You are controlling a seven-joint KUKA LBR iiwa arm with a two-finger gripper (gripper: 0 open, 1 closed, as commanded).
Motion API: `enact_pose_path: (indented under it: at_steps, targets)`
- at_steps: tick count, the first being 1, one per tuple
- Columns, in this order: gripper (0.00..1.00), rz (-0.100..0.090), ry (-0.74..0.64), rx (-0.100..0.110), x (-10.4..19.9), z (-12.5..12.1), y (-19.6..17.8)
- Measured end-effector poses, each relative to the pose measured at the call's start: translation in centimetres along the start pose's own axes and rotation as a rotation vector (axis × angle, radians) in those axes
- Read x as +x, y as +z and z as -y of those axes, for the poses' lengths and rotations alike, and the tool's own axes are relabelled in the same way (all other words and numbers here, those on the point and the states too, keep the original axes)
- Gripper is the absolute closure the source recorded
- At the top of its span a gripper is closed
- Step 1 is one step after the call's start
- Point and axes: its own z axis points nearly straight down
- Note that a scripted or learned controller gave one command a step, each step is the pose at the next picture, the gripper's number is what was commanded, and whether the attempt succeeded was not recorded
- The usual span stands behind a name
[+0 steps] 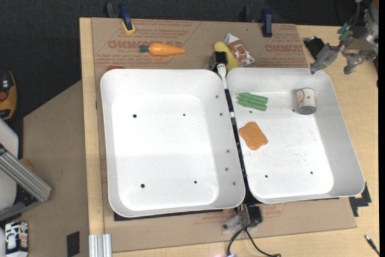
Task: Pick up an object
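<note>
The gripper is seen above the right white bin's far corner, fingers spread, nothing held. The small grey cylindrical can lies nearest, just left of and below it.

Two bins are sitting side by side on the bench before me. In the right bin, a bean pod is lying toward the far left, a can to its right, and a flat bread-like piece nearer the front. Behind the left bin, a carrot is resting on the bench. My gripper is hanging beyond the right bin's far right corner.
</note>
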Motion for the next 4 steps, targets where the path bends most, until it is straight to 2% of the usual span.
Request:
enact_pose_path:
  at_steps: [1,2,3,4]
  targets:
    - [1.0,0.002,-0.001,-0.004,0.0,-0.1,-1.1]
    - [1.0,-0.005,-0.012,-0.004,11.5,0.8,-4.7]
    - [1.0,-0.001,-0.009,-0.007,20.2,1.9,-8.4]
    - [1.0,-0.005,-0.01,-0.007,28.2,4.6,-12.6]
